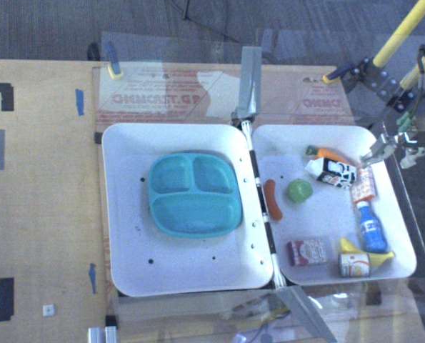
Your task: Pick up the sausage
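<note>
one sausage [272,199] is seen lying flat in the right bin [405,263], close against that bin's left wall, its length running roughly from the far side toward the near side. nothing is touching it. just to its right a green ball-like fruit [299,190] is found, near but apart from it. further right and toward the far side, a small white carton with black markings [331,171] lies on its side, with an orange carrot-like piece [328,153] just behind it. a reddish packet [365,184] is placed beside the carton, and a blue bottle [371,228] lies below it along the right wall. toward the near edge a red and white box [306,251] is seen, and to its right a small can [354,264] rests beside a yellow banana-like piece [369,252], the two touching or nearly so.

the left bin [126,263] is set against the right one, and a teal divided plate [194,194] with three compartments sits near its middle. both bins are carried on a light wooden desk [41,206], with blue tape marks and black markings on its left part.

the gripper [392,146] is seen at the far right corner of the right bin, over its rim and well apart from the sausage. nothing is seen held in it; whether it is apart or together cannot be told, since it is small and blurred. a yellow rod [405,23] is seen slanting at the upper right.
</note>
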Available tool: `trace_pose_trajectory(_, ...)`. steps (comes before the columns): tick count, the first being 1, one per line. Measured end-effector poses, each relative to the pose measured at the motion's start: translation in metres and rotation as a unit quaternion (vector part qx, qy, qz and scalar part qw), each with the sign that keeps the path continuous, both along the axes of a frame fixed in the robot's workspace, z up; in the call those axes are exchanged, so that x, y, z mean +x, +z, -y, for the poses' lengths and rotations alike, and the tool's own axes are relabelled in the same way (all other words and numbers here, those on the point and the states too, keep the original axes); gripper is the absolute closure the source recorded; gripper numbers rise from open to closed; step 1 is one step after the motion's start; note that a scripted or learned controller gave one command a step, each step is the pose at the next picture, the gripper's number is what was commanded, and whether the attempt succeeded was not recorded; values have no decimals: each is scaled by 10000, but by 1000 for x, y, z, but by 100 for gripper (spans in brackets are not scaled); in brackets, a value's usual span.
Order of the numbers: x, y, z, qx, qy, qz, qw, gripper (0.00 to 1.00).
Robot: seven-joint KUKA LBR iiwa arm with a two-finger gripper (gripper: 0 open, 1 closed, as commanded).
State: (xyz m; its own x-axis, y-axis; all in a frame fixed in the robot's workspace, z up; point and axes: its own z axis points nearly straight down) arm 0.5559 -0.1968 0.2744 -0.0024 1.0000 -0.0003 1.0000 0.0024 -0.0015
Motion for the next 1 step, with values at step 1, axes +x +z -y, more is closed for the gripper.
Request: trace_pose_trajectory(1,-22,-92,-143,10,1561,-10,9877,0)
